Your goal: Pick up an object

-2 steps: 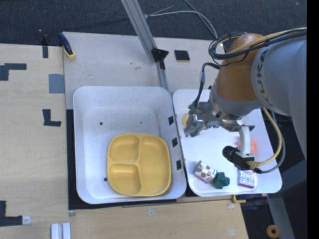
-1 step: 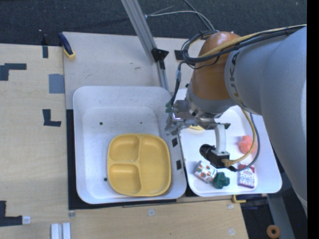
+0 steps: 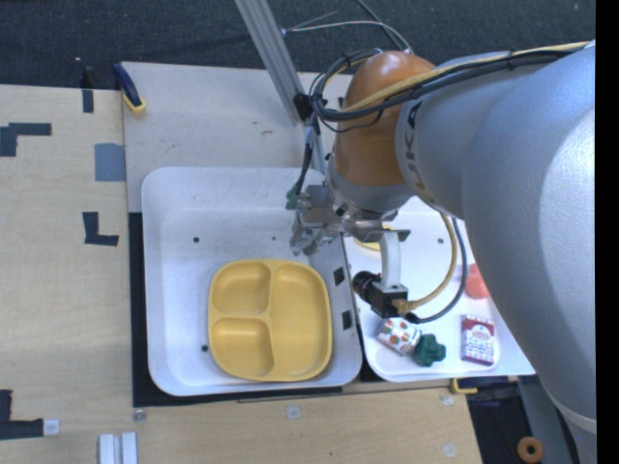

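Note:
A yellow divided plate (image 3: 269, 319) lies in the left bin (image 3: 174, 259), toward its front right. My gripper (image 3: 309, 228) hangs over that bin's right side, just behind the plate's far edge and close to the wall between the bins. The right bin (image 3: 503, 361) holds a small white item with red spots (image 3: 397, 334), a green piece (image 3: 429, 351) next to it, and a red and white packet (image 3: 479, 339). A reddish object (image 3: 474, 282) peeks out beside the arm. The grey arm and its orange band (image 3: 382, 114) hide most of the right bin.
A slanted metal bar (image 3: 266, 37) runs from the top down to the wrist. Cables loop around the orange band, and a yellow hose (image 3: 447, 283) hangs over the right bin. Bare white floor lies in the left bin's back and left parts.

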Robot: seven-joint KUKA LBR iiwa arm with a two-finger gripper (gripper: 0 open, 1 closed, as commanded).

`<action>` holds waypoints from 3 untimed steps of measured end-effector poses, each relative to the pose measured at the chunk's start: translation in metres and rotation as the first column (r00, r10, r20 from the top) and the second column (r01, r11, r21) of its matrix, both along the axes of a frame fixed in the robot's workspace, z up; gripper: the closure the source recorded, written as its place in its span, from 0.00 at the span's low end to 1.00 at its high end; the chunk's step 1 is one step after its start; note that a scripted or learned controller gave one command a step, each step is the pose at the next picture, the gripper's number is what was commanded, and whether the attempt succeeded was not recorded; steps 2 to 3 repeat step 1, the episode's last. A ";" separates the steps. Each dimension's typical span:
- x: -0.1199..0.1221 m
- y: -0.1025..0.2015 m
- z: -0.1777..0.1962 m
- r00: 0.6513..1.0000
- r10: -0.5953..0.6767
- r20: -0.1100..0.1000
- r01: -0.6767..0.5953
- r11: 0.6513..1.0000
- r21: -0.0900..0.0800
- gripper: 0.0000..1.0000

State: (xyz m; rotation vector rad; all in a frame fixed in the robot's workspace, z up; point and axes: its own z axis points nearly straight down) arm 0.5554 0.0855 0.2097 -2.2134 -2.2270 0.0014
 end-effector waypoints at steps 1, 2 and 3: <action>-0.001 -0.002 0.000 1.000 -0.003 -0.001 0.003 1.000 -0.001 0.00; -0.001 -0.002 0.000 1.000 -0.003 -0.001 0.003 1.000 -0.001 0.00; -0.001 -0.002 0.000 1.000 -0.003 -0.001 0.003 1.000 -0.001 0.00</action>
